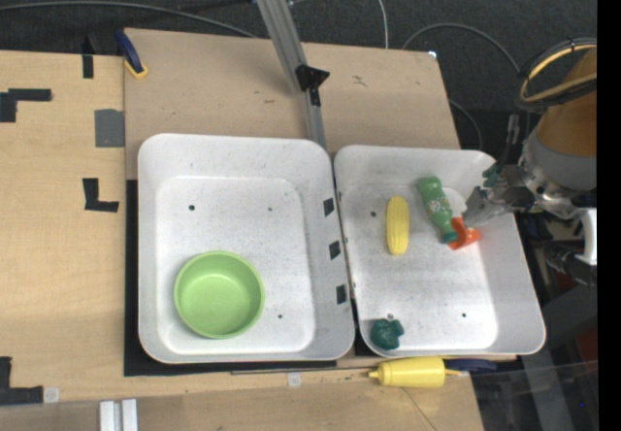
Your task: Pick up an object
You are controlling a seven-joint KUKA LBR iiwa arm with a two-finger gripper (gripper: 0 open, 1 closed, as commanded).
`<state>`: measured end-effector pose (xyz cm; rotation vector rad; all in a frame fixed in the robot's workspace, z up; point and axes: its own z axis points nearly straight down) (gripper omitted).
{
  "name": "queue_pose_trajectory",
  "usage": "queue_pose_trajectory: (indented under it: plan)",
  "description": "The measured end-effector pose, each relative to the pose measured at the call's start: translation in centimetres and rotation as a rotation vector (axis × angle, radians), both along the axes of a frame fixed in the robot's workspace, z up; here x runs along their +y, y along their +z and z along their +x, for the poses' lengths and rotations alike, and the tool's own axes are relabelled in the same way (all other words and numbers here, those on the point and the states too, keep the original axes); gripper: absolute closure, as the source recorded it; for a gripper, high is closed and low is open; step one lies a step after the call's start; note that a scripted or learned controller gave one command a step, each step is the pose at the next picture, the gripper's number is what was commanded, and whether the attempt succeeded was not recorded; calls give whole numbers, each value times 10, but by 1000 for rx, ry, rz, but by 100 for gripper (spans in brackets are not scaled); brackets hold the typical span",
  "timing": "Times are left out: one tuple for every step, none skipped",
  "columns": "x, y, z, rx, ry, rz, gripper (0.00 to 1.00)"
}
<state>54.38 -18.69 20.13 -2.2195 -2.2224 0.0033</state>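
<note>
Yellow bottle, green bottle orange-capped, claw beside

The gripper sits low over the right bin, beside a green bottle with an orange cap. A corn cob lies nearby. The left bin holds a green bowl.

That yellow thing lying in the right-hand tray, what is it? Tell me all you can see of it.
The yellow corn cob looks like a plastic toy. It is short, rounded at both ends, with a faintly ribbed surface. It lies flat on the floor of the right bin, its length running roughly up and down the view, left of the green bottle and touching nothing else.
</note>
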Motion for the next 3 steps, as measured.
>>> queue_pose_trajectory:
  plan:
    - [56,13,9,-2,6,3,100]
    - [105,23,19,-2,6,3,100]
    - [156,13,22,1,5,2,100]
